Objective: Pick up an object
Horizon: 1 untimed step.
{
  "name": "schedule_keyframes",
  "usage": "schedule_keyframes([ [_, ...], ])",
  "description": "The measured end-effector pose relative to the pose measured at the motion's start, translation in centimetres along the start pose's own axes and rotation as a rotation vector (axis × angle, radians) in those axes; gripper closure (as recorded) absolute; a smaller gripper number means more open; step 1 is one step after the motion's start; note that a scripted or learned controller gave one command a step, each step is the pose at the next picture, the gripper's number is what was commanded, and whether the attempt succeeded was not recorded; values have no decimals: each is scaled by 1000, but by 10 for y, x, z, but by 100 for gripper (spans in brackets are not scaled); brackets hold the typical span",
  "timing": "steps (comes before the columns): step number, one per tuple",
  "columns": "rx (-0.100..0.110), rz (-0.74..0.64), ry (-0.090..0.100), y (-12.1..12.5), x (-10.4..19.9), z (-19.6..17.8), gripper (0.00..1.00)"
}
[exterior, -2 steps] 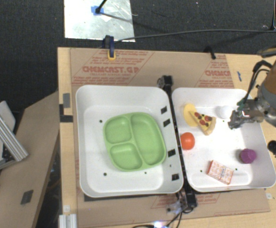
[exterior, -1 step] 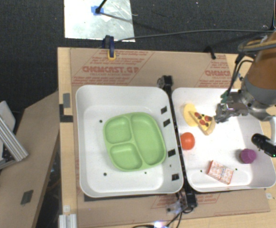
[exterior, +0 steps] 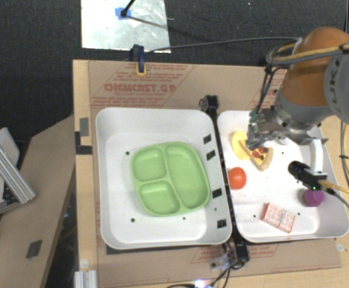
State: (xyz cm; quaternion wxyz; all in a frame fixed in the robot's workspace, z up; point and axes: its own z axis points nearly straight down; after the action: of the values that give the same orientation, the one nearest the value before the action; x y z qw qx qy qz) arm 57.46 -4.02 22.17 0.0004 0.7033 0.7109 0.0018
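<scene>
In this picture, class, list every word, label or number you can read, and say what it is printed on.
"CHEMCAST GP": red print on the brown board behind the bins, seen upside down.
More red print repeated across that board: too faint to read.
Small pink packet in the right bin: print too blurred to read.

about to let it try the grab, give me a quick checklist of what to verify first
1. Gripper sits over a target: ok, above the pizza slice and banana.
2. Fingers open or shut: cannot tell.
3. Anything held already: cannot tell.
4. Neighbours clear of target: not ok, pizza slice and banana touch.
5. Tomato, purple fruit and pink packet lie apart: ok.
6. Green tray in the left bin, out of the way: ok.
</scene>
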Motion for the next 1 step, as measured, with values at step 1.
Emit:
schedule_keyframes([
  [1,-1,0,0,22,51,-9,100],
])
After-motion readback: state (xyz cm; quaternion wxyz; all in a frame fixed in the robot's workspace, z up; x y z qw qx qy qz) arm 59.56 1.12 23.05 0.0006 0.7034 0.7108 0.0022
